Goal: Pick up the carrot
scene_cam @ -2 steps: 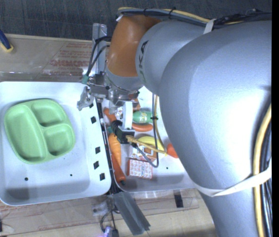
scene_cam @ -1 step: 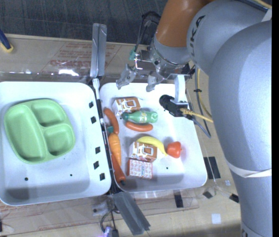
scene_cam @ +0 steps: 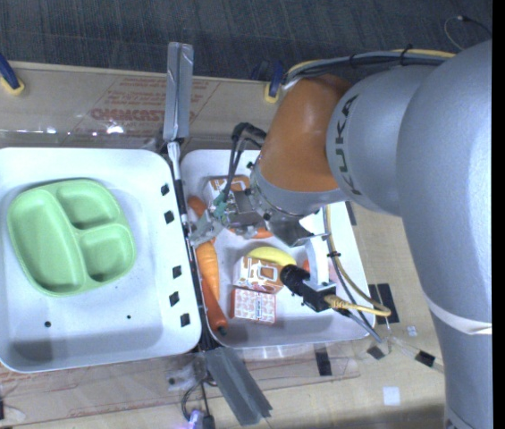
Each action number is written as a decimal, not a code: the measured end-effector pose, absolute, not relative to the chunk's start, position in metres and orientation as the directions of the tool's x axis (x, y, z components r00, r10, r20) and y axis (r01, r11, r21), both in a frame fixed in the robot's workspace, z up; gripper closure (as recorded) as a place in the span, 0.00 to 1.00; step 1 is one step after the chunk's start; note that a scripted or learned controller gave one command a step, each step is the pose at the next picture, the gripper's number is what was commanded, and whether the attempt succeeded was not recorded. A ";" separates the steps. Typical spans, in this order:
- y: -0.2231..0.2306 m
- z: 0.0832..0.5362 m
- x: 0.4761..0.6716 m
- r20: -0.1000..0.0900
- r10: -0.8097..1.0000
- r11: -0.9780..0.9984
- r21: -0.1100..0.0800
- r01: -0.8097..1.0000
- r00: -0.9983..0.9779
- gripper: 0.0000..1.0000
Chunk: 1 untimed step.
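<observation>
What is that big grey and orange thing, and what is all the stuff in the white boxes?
That is a robot arm, seen by a camera looking down from above the bench. It reaches in from the right, and its pincer is low in the right bin. In that bin lie a long orange carrot along the left wall, a yellow banana and a small printed box. The left bin holds a green tray with compartments. I cannot tell if the pincer is gripping anything.
</observation>
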State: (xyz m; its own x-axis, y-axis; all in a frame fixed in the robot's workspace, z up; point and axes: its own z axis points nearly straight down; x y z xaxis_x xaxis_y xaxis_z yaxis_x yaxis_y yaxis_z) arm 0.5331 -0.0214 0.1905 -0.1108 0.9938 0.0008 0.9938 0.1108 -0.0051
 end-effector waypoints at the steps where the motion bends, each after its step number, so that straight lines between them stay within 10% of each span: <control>1: 0.089 0.191 0.503 0.000 0.988 0.155 -0.005 0.988 -0.155 0.00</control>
